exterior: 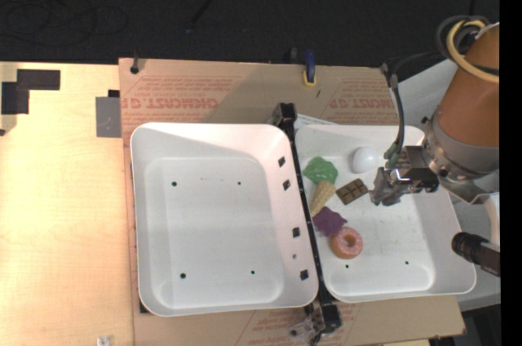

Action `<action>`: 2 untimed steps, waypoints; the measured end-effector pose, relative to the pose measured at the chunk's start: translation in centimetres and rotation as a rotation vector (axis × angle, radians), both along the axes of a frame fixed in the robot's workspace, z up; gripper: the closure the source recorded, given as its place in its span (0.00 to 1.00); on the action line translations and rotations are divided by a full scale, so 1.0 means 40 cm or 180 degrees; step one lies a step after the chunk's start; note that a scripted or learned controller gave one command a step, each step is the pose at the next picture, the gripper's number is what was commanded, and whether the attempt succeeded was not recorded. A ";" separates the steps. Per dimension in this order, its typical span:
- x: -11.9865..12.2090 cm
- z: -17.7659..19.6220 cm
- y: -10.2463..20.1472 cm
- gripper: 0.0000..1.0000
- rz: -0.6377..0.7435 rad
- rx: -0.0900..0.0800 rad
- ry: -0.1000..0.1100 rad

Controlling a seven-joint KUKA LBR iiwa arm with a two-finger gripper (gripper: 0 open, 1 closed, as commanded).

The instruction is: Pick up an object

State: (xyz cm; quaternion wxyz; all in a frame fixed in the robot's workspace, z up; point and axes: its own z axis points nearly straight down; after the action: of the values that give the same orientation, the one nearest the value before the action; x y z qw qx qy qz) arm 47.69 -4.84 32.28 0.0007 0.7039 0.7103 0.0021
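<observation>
Desk (57,197), right bin (424,271): end effector (388,188) low beside chocolate piece (351,191), finger state unclear; nothing lifted, pick pending.

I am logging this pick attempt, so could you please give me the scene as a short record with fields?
bins: left bin and right bin, side by side
objects in right bin: green piece, white ball, cone, brown block, purple piece, pink donut
object spread: clustered in the right bin's left half
end effector: over the right bin, just right of the brown block
object held: none seen
</observation>
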 end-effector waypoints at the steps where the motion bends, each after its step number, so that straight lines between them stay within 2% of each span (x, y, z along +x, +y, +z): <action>1: -0.010 -0.305 0.111 1.00 -0.0019 0.0001 0.0066; 2: 0.029 -0.092 0.150 1.00 -0.0022 -0.0003 0.0000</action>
State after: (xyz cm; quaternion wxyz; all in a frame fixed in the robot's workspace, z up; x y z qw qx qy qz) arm 48.84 1.18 28.60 0.0010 0.7063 0.7079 0.0017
